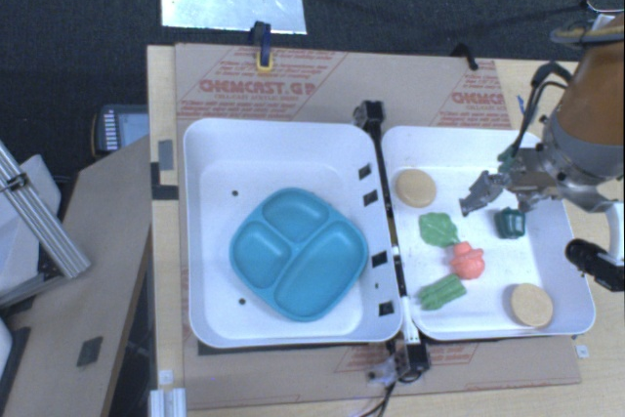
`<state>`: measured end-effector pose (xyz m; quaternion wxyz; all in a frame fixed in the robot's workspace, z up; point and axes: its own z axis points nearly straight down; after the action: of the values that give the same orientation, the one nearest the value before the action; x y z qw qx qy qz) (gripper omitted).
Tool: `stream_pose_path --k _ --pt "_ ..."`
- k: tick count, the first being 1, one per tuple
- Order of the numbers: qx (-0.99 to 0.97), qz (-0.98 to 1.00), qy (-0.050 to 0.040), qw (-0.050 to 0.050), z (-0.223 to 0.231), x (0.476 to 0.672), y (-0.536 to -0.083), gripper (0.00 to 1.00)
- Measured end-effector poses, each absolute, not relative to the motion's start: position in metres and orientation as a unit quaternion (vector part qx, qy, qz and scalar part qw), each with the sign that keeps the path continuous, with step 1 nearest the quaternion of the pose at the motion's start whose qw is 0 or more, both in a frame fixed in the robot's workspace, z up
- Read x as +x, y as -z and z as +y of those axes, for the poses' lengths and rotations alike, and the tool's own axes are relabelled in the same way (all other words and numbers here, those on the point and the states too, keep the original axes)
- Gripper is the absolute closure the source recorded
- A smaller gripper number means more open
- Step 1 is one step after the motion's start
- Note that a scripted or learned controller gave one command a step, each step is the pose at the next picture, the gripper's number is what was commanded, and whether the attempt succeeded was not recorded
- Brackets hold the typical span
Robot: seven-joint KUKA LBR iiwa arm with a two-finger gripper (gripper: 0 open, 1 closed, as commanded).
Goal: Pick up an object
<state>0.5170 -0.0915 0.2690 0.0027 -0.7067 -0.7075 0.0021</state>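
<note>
- The desk (pixel 322 73) carries two shallow white bins side by side, the left bin (pixel 210 171) and the right bin (pixel 562 308).
- In the left bin lies a blue divided plate (pixel 298 254), turned at an angle, with three compartments.
- Near the left wall of the right bin, towards its back, sits a round tan disc (pixel 415 187).
- Just in front of that disc lies a green leafy piece (pixel 438 229), and close to its right front is an orange-red toy (pixel 468 261).
- Nearer the front wall lies a green elongated toy (pixel 441 291), apart from the orange-red one.
- The jaws (pixel 480 192) hang over the middle of the right bin, at the end of the arm (pixel 591 112) that comes in from the right; I cannot tell whether they are spread or pressed together, and nothing is seen pinched in them.
- The green leafy piece is the nearest thing to the jaws, lying a little to their left and front.
- A dark teal small object (pixel 510 224) sits just to the right front of the jaws, below the wrist.
- A second round tan disc (pixel 531 305) lies near the front right corner of the right bin, well apart from the jaws.
</note>
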Motion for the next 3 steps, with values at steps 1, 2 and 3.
stream_pose_path --k 1,2,3 --pt "-0.706 -0.708 0.0007 -0.001 -0.091 0.519 -0.273 0.00" --pt "-0.706 -0.708 -0.0010 0.002 -0.088 0.514 -0.213 0.00" --pt "-0.707 -0.707 -0.0014 0.002 -0.091 0.507 -0.153 0.00"
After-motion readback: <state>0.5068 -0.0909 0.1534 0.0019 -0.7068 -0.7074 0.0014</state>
